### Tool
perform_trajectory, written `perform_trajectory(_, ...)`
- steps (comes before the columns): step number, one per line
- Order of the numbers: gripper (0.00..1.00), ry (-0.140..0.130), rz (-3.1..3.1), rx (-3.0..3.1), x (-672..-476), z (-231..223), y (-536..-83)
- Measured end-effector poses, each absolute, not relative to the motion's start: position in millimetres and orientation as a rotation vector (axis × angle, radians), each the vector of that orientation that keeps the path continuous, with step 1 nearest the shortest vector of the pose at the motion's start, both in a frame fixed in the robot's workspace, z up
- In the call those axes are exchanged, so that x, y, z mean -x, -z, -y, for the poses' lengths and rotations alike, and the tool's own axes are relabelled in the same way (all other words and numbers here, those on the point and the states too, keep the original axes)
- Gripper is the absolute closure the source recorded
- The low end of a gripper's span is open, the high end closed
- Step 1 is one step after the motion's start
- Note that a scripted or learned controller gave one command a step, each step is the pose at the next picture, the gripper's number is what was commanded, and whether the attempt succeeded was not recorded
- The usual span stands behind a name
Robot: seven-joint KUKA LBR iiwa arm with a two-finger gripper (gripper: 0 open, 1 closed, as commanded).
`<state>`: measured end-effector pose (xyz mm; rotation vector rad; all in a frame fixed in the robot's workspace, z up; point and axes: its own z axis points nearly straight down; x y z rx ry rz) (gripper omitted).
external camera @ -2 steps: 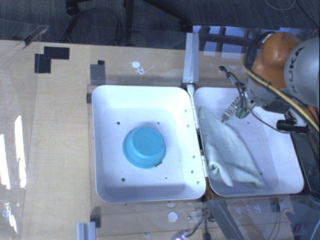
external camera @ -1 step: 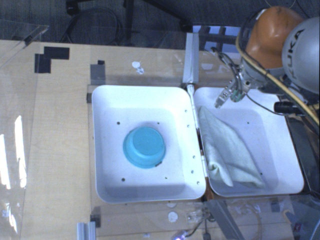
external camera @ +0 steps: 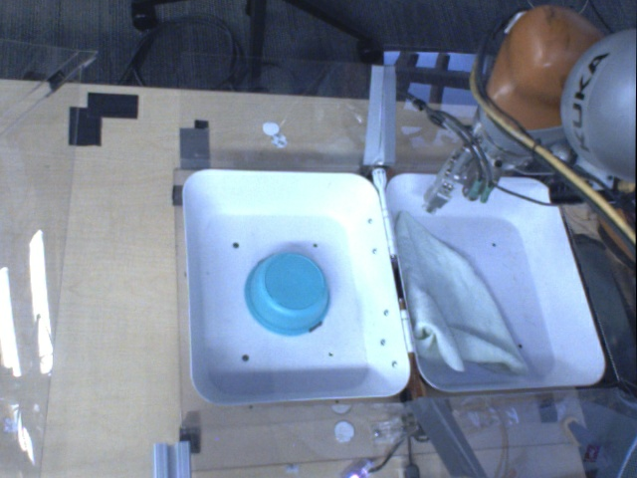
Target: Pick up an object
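Cloth (external camera: 460, 302) in right bin (external camera: 567, 267), long axis upper-left to lower-right; tool (external camera: 441, 193) above, grip state unclear.

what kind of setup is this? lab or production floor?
Most likely a robotics lab grasping bench, not a production line. Two shallow white bins sit side by side: the left bin holds a blue bowl, the right bin a white cloth. A grey-and-orange arm reaches over them.

A round light-blue plastic bowl (external camera: 288, 293) sits upside down near the middle of the left shallow white bin (external camera: 209, 357). A crumpled off-white cloth (external camera: 456, 299) lies spread along the left side of the right white bin (external camera: 567, 297), bunched at its near end.
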<state>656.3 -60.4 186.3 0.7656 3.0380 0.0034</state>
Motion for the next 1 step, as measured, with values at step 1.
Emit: perform_trajectory(1, 1.00, -0.002, -3.079, -0.599, -630.2, 95.6, -102.7)
